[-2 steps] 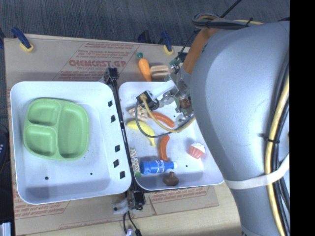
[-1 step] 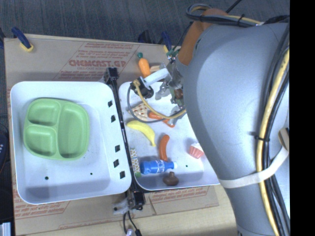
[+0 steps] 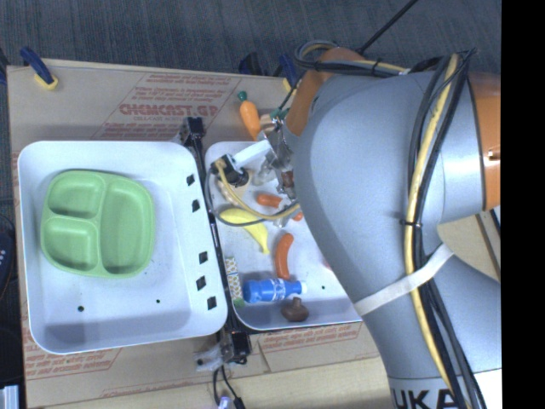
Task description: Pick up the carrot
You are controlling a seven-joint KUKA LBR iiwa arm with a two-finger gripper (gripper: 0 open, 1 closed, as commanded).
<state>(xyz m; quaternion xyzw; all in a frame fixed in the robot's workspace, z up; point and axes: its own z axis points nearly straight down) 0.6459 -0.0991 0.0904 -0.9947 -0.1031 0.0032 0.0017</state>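
The carrot (image 3: 248, 118) is orange with a small green top. It lies on the brown cardboard just beyond the far edge of the right bin (image 3: 255, 318). My gripper (image 3: 278, 162) hangs over the far part of that bin, just right of and slightly nearer than the carrot. The grey arm (image 3: 383, 186) hides much of the gripper. Nothing can be seen held in it.
The right bin holds a yellow banana (image 3: 243, 219), an orange-red sausage shape (image 3: 283, 253), a small orange piece (image 3: 269, 200), a blue bottle (image 3: 271, 290) and a brown lump (image 3: 295, 311). A green divided plate (image 3: 98, 222) lies in the left bin (image 3: 128, 313). The arm covers the right bin's right side.
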